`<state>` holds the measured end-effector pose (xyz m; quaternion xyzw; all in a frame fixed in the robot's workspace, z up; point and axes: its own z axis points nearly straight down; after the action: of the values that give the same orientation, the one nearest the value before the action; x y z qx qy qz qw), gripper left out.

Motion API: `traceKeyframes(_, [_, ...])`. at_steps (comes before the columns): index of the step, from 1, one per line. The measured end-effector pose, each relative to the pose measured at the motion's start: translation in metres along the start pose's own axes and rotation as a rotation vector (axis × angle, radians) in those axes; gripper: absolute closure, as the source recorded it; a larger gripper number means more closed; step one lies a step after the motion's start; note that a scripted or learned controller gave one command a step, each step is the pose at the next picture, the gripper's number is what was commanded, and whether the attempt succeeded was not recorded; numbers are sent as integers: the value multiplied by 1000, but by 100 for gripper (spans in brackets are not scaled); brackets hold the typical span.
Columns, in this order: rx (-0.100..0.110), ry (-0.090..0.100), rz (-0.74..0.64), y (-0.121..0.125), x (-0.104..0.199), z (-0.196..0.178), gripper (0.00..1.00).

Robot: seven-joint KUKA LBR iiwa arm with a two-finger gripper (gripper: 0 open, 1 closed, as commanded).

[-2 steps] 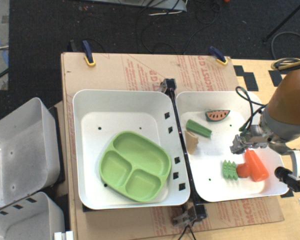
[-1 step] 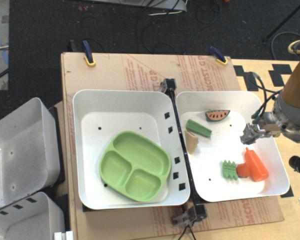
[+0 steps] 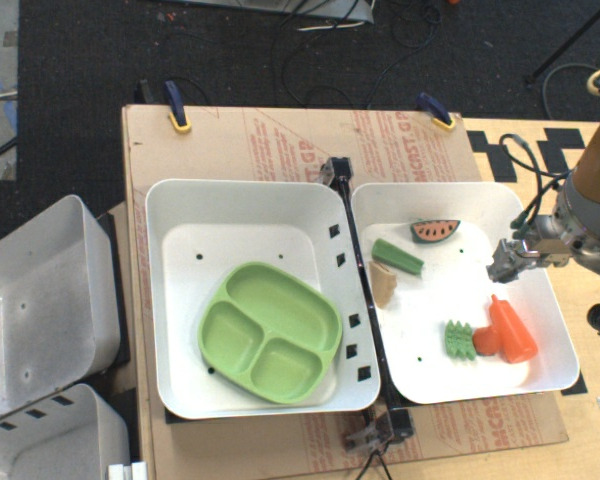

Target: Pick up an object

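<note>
Dark carpet surrounds a cardboard-topped bench holding two white bins. Left bin (image 3: 170,268) holds a green divided plate (image 3: 270,331), lying flat. Right bin (image 3: 555,373) holds loose toys laid out for picking: tan piece (image 3: 383,286), green block (image 3: 397,257), watermelon slice (image 3: 435,230), green ridged piece (image 3: 460,340), orange carrot (image 3: 512,332). The gripper (image 3: 506,263) hovers above the carrot, carrying nothing; blur hides its opening.

Grey arm (image 3: 588,203) — orange band above, black cables looping — metallic wrist.
</note>
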<state>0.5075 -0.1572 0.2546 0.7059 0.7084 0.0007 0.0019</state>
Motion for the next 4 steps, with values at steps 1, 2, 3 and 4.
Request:
traceKeyframes(1, [1,2,-3,25,42,-5,100])
traceKeyframes(2, [1,2,-3,53,94,-8,100])
traceKeyframes(3, [1,2,-4,77,143,-10,100])
traceKeyframes(4, [0,2,-3,100,189,-9,100])
